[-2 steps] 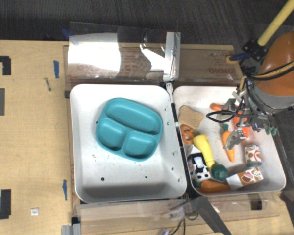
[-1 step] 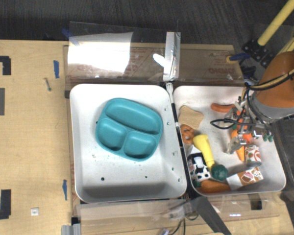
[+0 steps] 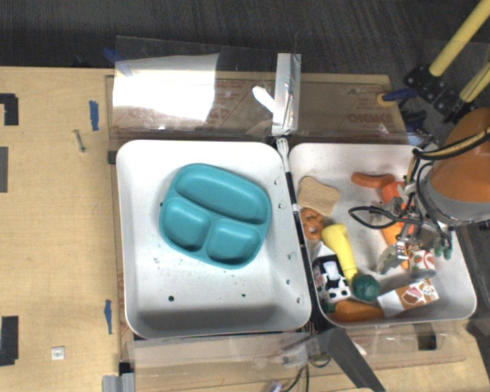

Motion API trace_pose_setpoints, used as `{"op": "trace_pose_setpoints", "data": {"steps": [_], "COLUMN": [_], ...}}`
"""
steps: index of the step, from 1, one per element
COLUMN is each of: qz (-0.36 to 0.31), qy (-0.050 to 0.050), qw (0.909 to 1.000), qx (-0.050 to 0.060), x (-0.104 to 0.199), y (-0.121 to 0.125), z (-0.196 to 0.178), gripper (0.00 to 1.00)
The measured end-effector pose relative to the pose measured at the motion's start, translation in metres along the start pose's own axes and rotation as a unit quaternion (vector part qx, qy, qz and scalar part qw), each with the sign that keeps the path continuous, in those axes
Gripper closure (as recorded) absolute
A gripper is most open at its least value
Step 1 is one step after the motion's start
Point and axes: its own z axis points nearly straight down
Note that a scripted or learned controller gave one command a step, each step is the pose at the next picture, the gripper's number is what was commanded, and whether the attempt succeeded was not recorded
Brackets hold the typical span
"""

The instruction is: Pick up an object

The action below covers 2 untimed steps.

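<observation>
Observed from above at a slant: the tan wooden desk carries two shallow white bins side by side. The left white bin holds one item, a teal three-compartment plastic tray, lying at the bin's centre, slightly toward 12 o'clock.

The right white bin holds the clutter. A tan slice-of-bread toy lies at its 10 o'clock. A yellow elongated plastic piece sits just left of centre, with a dark green round toy touching its lower end. A black-and-white patterned block lies at 8 o'clock, an orange carrot-shaped toy at 6 o'clock, and a small printed white carton at 5 o'clock. An orange curved toy lies at 12 o'clock.

The grey arm with the orange band enters at 3 o'clock. The tool is low inside the right bin, right of centre, among cables and orange and white items. Whether it stands apart, together or clamped on anything cannot be told; the area is too cluttered.

Assessment: no object is seen lifted clear; every item appears to rest in a bin. The descent looks made; the grasp is unconfirmed and the lift remains.
</observation>
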Motion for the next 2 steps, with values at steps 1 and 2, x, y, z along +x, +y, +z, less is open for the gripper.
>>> {"op": "trace_pose_setpoints", "data": {"steps": [1, 2], "qz": [0.1, 0.169], "qy": [0.001, 0.0], "qw": [0.995, 0.9856], "qx": [0.0, -0.001], "x": [0.018, 0.029], "y": [-0.028, -0.039], "z": [0.0, 0.0], "gripper": [0.0, 0.0]}}
